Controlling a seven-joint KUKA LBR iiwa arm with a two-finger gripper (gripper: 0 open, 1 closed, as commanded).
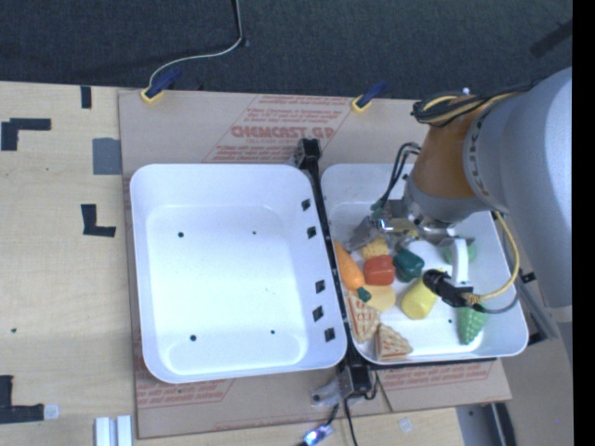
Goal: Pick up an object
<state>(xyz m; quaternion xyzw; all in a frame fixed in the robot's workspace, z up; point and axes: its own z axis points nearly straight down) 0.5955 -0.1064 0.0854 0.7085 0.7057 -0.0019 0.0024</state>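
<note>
Nearest, at the right bin's front edge, lie two tan wedge pieces. Behind them cluster a yellow block, a red piece, an orange carrot, a dark green piece and a green cone. Farther back, the gripper hangs above this pile; whether it is wide or narrow cannot be told. Left bin sits alongside.

Light falls evenly from above — bright enough that the two white bins nearly wash out, with only a soft shadow along their inner walls. The dark cloth across the top of the frame swallows detail. The whole picture is slightly soft and grainy — small toys at right blur together.
</note>
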